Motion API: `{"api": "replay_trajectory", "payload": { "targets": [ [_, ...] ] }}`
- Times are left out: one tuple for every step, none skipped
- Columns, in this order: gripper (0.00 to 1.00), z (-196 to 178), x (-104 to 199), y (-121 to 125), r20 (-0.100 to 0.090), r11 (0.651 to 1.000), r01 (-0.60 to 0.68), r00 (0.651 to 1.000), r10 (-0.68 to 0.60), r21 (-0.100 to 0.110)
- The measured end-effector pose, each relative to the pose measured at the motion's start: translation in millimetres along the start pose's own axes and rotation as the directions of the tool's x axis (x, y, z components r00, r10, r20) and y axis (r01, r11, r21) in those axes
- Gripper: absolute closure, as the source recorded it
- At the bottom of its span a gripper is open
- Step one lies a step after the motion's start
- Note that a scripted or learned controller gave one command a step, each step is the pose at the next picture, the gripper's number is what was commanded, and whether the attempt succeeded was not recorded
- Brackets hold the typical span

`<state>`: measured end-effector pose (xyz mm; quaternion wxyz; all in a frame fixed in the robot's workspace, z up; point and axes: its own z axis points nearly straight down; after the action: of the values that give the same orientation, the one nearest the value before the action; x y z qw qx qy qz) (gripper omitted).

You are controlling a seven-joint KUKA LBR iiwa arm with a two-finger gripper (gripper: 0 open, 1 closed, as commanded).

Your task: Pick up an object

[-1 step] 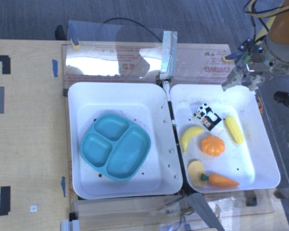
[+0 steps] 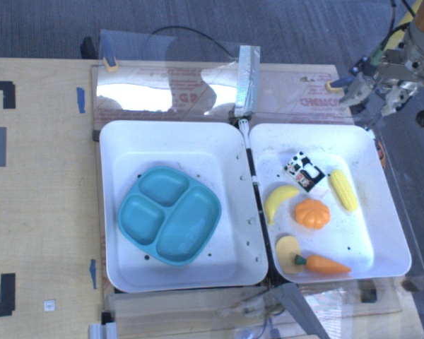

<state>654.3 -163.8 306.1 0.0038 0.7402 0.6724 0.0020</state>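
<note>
— Where are the things that could be picked up?

— They are gathered in the right bin (image 2: 392, 249), in the lower right of the frame. A small pumpkin (image 2: 312, 214) is seen near the middle, with a banana (image 2: 278, 200) just to its left and a corn cob (image 2: 343, 189) to its right. A black-and-white patterned toy (image 2: 303, 170) is placed above the pumpkin. A carrot (image 2: 324, 264) is laid along the lower edge, its leafy end touching a pale yellow piece (image 2: 287, 248).

— And the end effector?

— The end effector (image 2: 373, 99) is found at the upper right of the frame, above the top edge of the right bin and well apart from every toy. Nothing is seen between its fingers; whether they are spread or closed cannot be told from this angle.

— What else is shown?

— A blue divided plate (image 2: 171, 214) with three compartments is set in the left bin (image 2: 116, 143). Both bins are carried by a wooden worktop (image 2: 42, 189), and a clear plastic sheet (image 2: 169, 76) is stood behind them.
</note>
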Motion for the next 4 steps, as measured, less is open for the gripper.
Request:
{"api": "replay_trajectory", "payload": {
  "targets": [
    [0.0, 90, 9, 10, -0.006, 0.983, 0.183, 0.983, -0.183, 0.016],
    [0.0, 187, 45, -78, 0.004, 0.89, 0.455, 0.89, -0.455, -0.007],
    [0.0, 213, 37, -40, 0.005, 0.911, 0.412, 0.911, -0.412, -0.009],
    [1.0, 200, 36, -37, 0.011, 0.912, 0.41, 0.912, -0.41, -0.019]
  ]
}}
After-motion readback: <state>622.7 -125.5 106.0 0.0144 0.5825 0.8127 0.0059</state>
